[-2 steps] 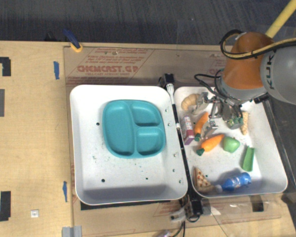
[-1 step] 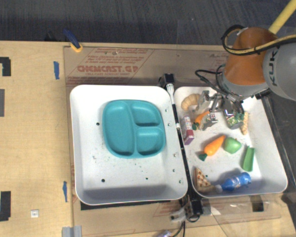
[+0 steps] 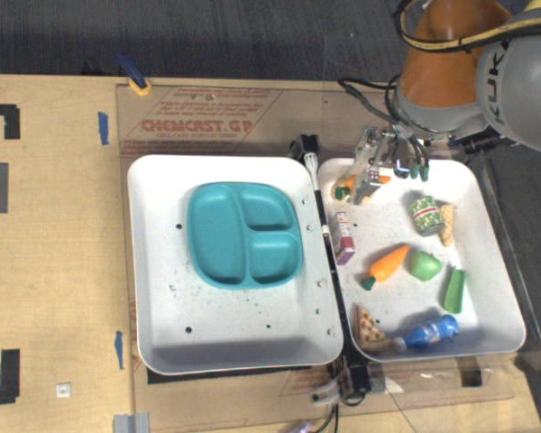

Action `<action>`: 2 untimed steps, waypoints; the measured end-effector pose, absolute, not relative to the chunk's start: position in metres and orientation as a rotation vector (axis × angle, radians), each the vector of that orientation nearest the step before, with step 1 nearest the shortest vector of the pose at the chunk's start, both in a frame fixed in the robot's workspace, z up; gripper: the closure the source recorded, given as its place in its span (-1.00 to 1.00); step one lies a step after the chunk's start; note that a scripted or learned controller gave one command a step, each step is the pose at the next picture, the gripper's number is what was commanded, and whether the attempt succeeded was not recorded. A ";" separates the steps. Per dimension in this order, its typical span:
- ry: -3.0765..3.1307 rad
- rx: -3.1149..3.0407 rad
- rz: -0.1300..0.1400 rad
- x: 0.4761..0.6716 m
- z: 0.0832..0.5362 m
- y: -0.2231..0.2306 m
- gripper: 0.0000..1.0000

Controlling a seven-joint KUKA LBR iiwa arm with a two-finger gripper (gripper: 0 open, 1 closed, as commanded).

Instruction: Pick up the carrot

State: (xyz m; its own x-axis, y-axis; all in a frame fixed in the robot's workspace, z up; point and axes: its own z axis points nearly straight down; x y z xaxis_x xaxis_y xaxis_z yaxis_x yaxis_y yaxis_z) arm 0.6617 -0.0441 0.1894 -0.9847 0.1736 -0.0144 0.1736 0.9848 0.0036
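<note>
Pizza point(image 3: 371, 328) and a blue bottle point(image 3: 430, 332) lie at the right bin's point(image 3: 500, 242) near edge. Farther in, the carrot point(image 3: 387, 266) rests mid-bin, untouched, just beside a green apple point(image 3: 425, 265). Left bin point(image 3: 153, 242) holds a teal tray point(image 3: 245, 234). At the right bin's far side hangs the gripper point(image 3: 376, 168); whether it is released or clenched cannot be told.

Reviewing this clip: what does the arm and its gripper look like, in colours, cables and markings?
The arm is grey, with black lettering on its side and a broad orange band above the wrist. Black cables loop around the orange part. Below it the gripper is a small silvery metal assembly with thin wires, some green and red, at its base.
</note>
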 end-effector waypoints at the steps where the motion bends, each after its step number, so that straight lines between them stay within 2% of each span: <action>1: 3.120 0.275 0.001 0.660 0.187 -0.045 -1.00; 2: 3.121 0.206 0.001 0.615 0.097 -0.104 -1.00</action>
State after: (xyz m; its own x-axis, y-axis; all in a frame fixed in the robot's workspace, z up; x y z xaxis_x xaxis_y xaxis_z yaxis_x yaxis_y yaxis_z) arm 0.6151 -0.1036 0.0968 -0.9912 0.1313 -0.0135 0.1313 0.9913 0.0016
